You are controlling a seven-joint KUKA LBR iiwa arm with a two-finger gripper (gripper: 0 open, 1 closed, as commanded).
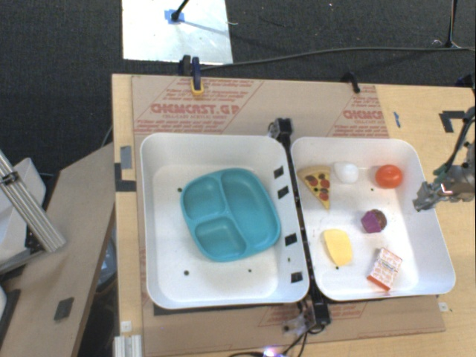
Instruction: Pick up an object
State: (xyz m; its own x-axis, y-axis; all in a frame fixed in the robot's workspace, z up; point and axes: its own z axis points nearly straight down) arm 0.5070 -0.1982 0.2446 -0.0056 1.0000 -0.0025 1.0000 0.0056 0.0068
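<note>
In the right-hand shallow white bin (428, 222), six small objects are laid out. Toward the far side, a flat toy pizza slice with red dots (317, 185) is seen at the left, a small white round piece (346, 172) just beside it, and an orange-red ball (388, 175) further right. Near the middle, a dark purple rounded object (373, 221) is placed; nearer the camera, a pale yellow rounded block (338, 247) and a small red-and-white packet (384, 268) are set apart from each other. In the left-hand white bin (160, 199), a teal plastic plate with three compartments (230, 214) is found, lying flat.

At the right edge of the view, the grey two-finger gripper (430, 197) is positioned over the right rim of the right-hand bin, beside the orange-red ball but apart from it. Nothing is seen between its tips, and whether they are apart or together cannot be told.
</note>
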